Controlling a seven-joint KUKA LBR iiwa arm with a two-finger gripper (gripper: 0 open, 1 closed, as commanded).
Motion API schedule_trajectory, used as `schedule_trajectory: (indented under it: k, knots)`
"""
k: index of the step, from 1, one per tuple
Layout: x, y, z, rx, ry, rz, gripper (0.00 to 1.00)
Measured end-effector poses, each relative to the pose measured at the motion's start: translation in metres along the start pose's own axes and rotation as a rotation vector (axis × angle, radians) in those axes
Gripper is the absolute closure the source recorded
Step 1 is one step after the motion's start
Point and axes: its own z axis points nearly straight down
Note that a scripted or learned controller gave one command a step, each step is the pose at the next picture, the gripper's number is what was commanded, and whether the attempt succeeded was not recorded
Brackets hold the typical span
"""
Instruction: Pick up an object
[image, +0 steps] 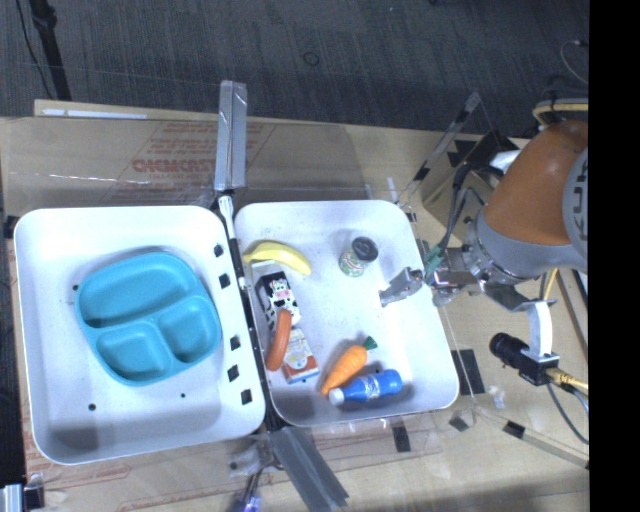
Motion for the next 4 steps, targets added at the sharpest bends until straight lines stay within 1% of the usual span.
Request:
schedule_trajectory:
  k: [1,2,3,4]
  knots:
    - [-0.016,-0.024,0.146,-0.004,0.000,-0.225,0.00]
    - [0.045,-0.024,0.147,0.000,0.001,-0.120,0.00]
    - [0.032,-0.007,0.106,-0.002,-0.001,0.114,0.00]
    - [0.029,-0.023,0.146,-0.003,0.001,-0.039,0.00]
